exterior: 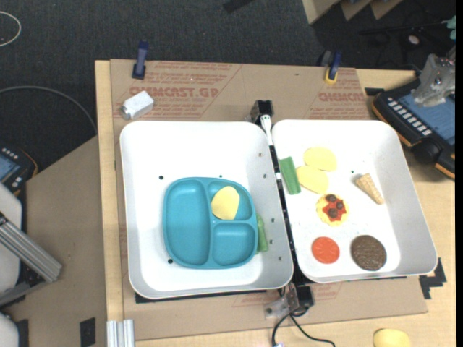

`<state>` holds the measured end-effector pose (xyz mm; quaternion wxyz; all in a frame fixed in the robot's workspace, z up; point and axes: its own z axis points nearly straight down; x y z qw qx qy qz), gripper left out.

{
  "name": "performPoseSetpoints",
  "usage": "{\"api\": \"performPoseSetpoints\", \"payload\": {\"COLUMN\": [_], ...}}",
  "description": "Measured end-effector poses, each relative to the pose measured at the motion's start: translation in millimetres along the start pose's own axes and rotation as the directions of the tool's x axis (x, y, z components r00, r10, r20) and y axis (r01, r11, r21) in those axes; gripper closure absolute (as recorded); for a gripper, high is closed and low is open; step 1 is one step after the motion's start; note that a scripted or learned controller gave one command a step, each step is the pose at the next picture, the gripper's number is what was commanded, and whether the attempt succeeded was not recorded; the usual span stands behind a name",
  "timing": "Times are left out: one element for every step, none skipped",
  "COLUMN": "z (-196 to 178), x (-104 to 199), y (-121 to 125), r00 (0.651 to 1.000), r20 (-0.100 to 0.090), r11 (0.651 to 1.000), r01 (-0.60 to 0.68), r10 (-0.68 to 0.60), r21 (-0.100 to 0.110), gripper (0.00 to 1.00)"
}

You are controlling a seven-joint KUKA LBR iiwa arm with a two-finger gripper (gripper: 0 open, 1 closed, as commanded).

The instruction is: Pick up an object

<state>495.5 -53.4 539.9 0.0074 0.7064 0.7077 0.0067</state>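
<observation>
White left bin on a cardboard sheet holds a teal divided plate, a yellow slice lying in its upper right compartment and a green piece against its right edge. In the right bin, apart from one another, lie a green strip, two yellow discs, a berry tart, a red disc, a brown disc and a cone.
</observation>
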Motion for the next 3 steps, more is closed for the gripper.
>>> {"api": "performPoseSetpoints", "payload": {"z": [127.7,9.2,137.9], "x": [18.6,74.7,87.8], "y": [-20.3,9.5,-16.7], "r00": [1.0,1.0,1.0], "r20": [-0.002,-0.003,0.0], "r11": [0.999,1.0,0.999], "r01": [-0.002,0.005,-0.002], "r10": [0.002,-0.005,0.002], "r21": [0.034,0.003,0.035], "gripper": [1.0,1.0,1.0]}}
